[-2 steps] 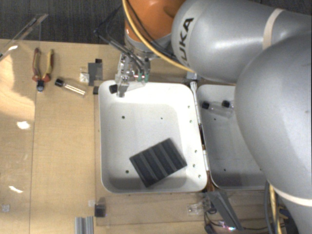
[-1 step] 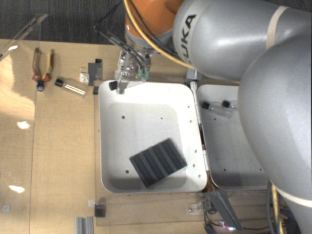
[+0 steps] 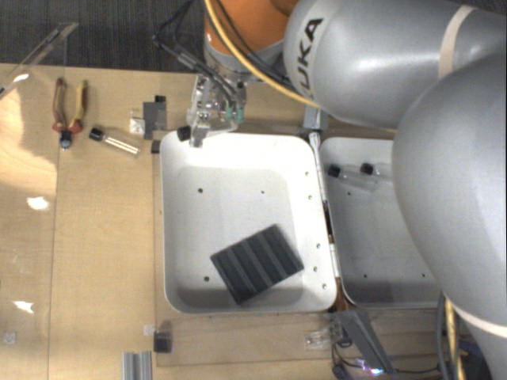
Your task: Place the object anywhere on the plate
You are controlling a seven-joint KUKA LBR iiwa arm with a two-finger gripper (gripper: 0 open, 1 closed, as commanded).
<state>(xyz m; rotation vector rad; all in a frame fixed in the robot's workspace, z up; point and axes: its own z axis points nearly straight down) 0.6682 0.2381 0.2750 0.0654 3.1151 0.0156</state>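
Note:
A dark, ribbed rectangular slab [image 3: 257, 264] lies flat and skewed in the near part of the left white bin [image 3: 181, 236], close to its front wall. My gripper [image 3: 196, 131] hangs over the far left corner of that bin, right at the rim and well away from the slab. Its tip is small and partly shadowed. I see nothing held under it. The grey arm with the orange band crosses the top and right of the view.
The right bin [image 3: 372, 236] is largely covered by the arm; two small black pieces [image 3: 349, 169] sit near its far wall. On the wooden bench to the left lie red-handled pliers [image 3: 70, 109], a small probe-like tool [image 3: 115, 139] and a black bracket [image 3: 156, 113].

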